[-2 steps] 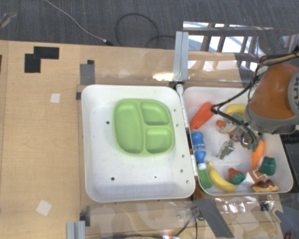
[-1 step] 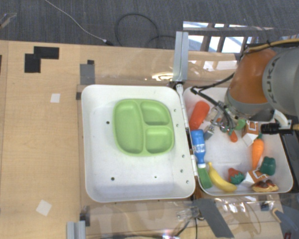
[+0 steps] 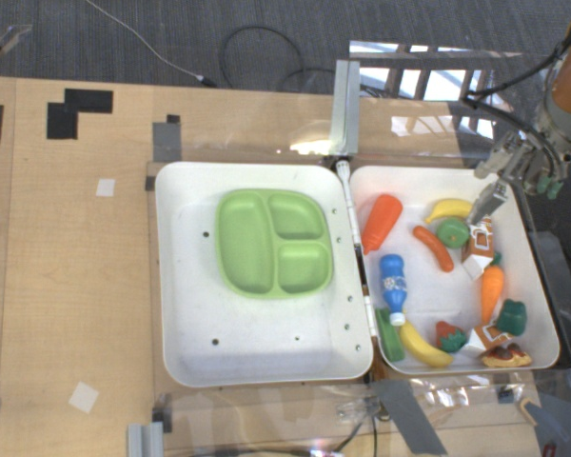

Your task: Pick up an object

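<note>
Claw (image 3: 486, 201): hanging over the right bin (image 3: 544, 284), fingers parted, gripping nothing.
Objects: lying in the right bin; green apple (image 3: 452, 230) sitting just beside the fingertips.
Left bin (image 3: 186, 350): holding a green plate (image 3: 272, 243).

Bright even overhead light, glare on bench (image 3: 309, 146) behind bins, soft focus, faint shadows

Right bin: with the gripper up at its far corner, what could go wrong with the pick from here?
1. The gripper sits over tightly packed toys: green apple, yellow banana and a small carton. It could nudge neighbours or catch two.
2. It is near the right bin wall, which may block a clean descent.
</note>
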